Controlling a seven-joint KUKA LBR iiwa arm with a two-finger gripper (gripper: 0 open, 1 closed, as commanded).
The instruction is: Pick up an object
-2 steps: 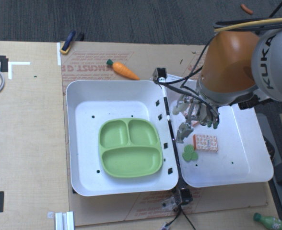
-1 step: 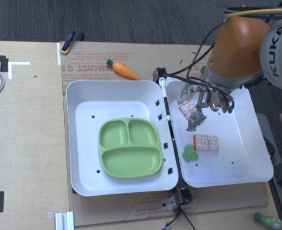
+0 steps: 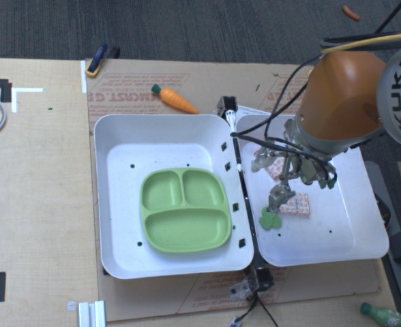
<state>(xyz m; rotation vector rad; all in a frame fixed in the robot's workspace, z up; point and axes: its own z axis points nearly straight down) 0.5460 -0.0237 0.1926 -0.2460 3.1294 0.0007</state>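
Observation:
In the right bin [image 3: 354, 240], a pink and white speckled block [image 3: 298, 206] lies near the middle. Beside it to the lower left is a small green leafy piece [image 3: 270, 219]. Another pink patterned item [image 3: 274, 166] lies further back, partly hidden by cables. My gripper [image 3: 280, 197] hangs below the orange wrist band [image 3: 340, 94], low over the bin. Its tip is at the left end of the speckled block, just above the green piece. I cannot see anything held in it.
The left bin [image 3: 115, 182] holds a green divided plate [image 3: 185, 210]. A toy carrot [image 3: 176, 99] and a blue marker [image 3: 97, 58] lie on the cardboard behind the bins. A green bottle [image 3: 386, 313] lies at the front right. Cables trail across the bins' shared edge.

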